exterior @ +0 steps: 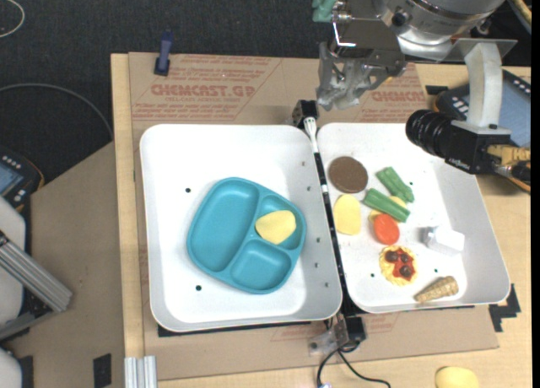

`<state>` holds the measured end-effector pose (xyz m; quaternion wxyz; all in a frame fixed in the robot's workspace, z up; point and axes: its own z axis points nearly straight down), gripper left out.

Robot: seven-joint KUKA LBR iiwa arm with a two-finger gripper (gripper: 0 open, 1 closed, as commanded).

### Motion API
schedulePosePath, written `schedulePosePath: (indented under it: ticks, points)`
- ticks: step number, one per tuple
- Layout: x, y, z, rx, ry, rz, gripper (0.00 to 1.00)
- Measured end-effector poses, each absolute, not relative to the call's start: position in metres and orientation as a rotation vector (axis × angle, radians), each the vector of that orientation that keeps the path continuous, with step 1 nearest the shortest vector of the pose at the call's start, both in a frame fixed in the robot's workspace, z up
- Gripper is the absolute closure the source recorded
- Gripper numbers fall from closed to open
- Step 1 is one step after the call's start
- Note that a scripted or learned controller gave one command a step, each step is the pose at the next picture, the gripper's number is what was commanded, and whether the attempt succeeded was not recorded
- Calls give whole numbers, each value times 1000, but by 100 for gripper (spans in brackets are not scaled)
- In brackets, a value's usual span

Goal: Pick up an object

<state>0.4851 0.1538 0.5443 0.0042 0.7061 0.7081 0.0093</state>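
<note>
**Gripper above far edge of bins, no object taken yet**

The gripper is seen beyond the far rim of the two bins, near the seam between them, over the cardboard on the bench. Nothing is seen between the fingers; whether they are spread or closed cannot be told from this angle.

Candidate objects are logged in the right bin: a brown disc nearest the gripper, a pale yellow piece just below it, two green pieces, a small orange-red piece, a yellow round topped with dark red bits, a white-grey block and a tan cone. In the left bin a blue divided tray carries a yellow lump in one compartment.

Risks judged from this layout:
- The brown disc looks flat and low; the fingers could close above it or scrape the bin floor.
- Disc and pale yellow piece lie close to the inner wall, so one finger could be blocked by the rim.
- The green pieces and the orange-red piece lie close together; a descent there could nudge a neighbour or catch two items.
- The cone looks tapered and could squirt out under squeeze.

The pale yellow piece appears smooth, rounded and thicker than the disc, so it is judged the easier target.
</note>
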Motion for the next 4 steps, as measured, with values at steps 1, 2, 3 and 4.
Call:
schedulePosePath:
  ticks: [1,2,3,4]
  points:
    - [477,172,393,2226,2227,-25,100]
    - [480,172,412,2220,2221,4,100]
    - [529,158,349,2228,2219,-11,100]
    - [588,121,240,2231,2217,-16,100]
